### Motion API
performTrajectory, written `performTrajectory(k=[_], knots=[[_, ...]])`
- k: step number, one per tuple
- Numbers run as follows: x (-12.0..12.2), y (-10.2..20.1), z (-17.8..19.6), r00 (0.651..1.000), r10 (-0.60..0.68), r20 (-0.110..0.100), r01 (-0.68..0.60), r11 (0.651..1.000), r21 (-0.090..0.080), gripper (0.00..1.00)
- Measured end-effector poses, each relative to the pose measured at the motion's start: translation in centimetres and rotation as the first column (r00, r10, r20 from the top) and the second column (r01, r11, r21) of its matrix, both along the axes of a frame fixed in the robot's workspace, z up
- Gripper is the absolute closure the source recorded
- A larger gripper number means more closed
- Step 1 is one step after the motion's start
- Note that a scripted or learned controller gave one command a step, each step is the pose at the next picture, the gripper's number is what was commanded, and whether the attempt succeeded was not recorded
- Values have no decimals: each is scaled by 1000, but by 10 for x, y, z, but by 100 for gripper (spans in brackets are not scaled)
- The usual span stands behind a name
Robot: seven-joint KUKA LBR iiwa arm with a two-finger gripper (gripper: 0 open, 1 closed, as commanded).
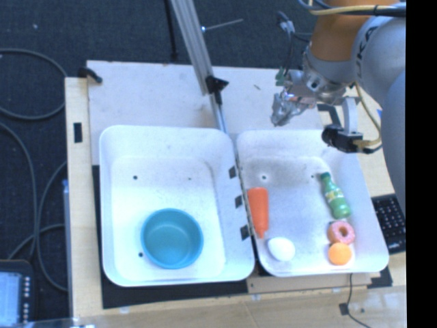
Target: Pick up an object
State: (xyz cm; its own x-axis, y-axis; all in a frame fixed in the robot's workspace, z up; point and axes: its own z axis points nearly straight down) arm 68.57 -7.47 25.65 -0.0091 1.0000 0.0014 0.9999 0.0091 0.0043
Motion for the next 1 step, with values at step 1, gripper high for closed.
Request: performTrajectory(k=[1], knots=[[-3,51,-12,1000,-1,-7,1,1000,0,100]])
